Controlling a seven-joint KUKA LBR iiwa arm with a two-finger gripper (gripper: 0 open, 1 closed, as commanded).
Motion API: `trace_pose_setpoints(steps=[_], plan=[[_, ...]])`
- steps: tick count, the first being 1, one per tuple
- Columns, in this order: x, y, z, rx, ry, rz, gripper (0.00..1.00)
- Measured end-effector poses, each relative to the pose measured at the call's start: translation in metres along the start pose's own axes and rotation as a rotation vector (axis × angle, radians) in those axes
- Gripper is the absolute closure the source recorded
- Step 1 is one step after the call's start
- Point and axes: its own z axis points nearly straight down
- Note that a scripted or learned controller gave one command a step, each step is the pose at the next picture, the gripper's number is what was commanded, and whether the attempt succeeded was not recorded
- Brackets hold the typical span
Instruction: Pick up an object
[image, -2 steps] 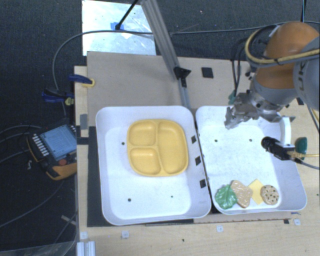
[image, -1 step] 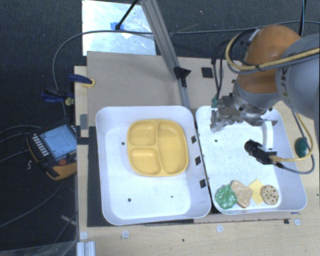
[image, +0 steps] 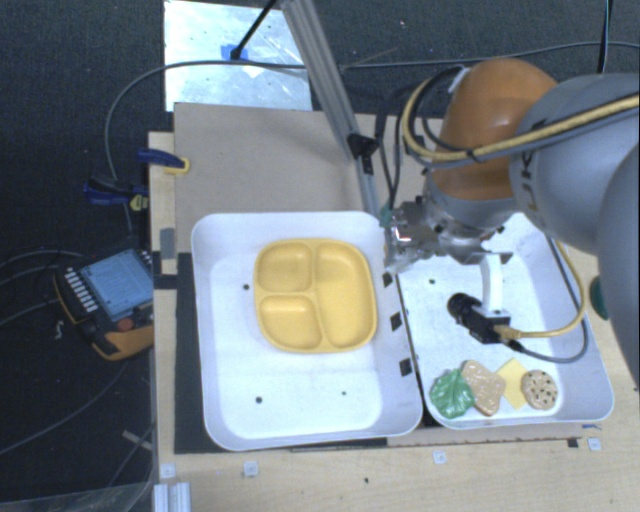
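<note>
While every pick candidate lies loose in a bin, I'm logging the task as no grasp yet.

Candidates in the view's right shallow white bin (image: 445, 335):
- green leaf-shaped toy piece (image: 452, 392)
- tan bread-like piece (image: 484, 386), touching the leaf
- pale yellow wedge (image: 512, 380), just behind the bread piece
- round speckled brown biscuit (image: 539, 389) at the end of the row

All four are bunched against that bin's near wall.

The other candidate is a divided yellow plastic plate (image: 315, 295), lying flat in the view's left shallow white bin (image: 300, 405). Its compartments are bare.

The two-finger gripper (image: 398, 245) sits near the far corner of the right bin, close to the seam between the bins. It's near the plate's far edge and well apart from the food row. I see nothing held in it. I can't make out whether its grip is spread or pressed together, because the wrist housing hides it from this angle.

The grey arm with the orange band (image: 490, 110) reaches in from the view's right, over the far half of the right bin.

Status, my read:
- Done: arm positioned over the bins.
- Left: settle on a target, descend, close on it, lift clear.

If the target is the food row, the gripper needs a traverse toward the near wall first. The pieces touch each other and sit against the wall, so I'd expect a crowded, awkward grasp. The plate rim is closer, but thin and flat.
</note>
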Motion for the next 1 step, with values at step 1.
trace_pose_setpoints(steps=[1], plan=[[0.0512,-0.0182,0.021,0.001,0.0,0.001,1.0]])
